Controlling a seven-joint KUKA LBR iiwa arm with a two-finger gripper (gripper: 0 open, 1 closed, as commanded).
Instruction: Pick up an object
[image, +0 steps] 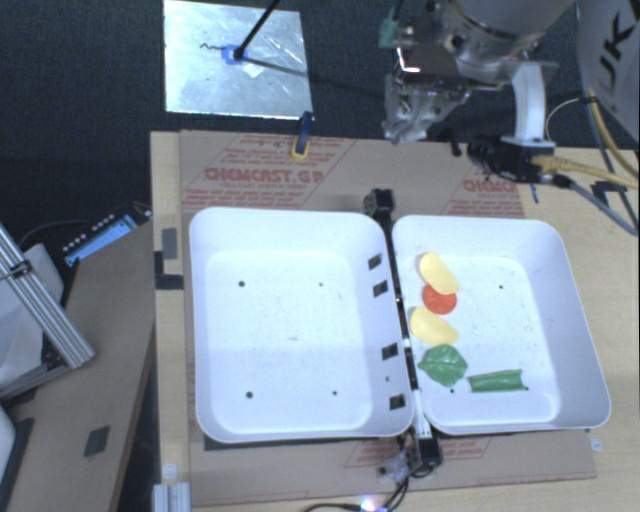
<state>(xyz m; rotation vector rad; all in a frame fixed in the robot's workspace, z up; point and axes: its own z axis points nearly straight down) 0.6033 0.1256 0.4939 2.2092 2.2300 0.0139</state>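
1. Objects for picking lie in the right bin (560, 300), in a column down its left side, close to the divider between the two bins.
2. Much of the arm is cut off by the top edge of the frame; its gripper (410, 120) hangs at upper centre, above the cardboard behind the bins, and whether it is released or clenched I cannot tell, as its tip is a blur of grey metal.
3. From top to bottom the column holds a yellow piece (437, 271), a red piece (439, 299) partly tucked under it, and a second yellow piece (433, 326) touching the red one.
4. Below those sits a green leafy piece (443, 364), and just to its right a long green piece (497, 381) lies flat, apart from the rest.
5. What these small items represent is hard to make out.
6. At the centre left of the frame is the left bin (290, 330).
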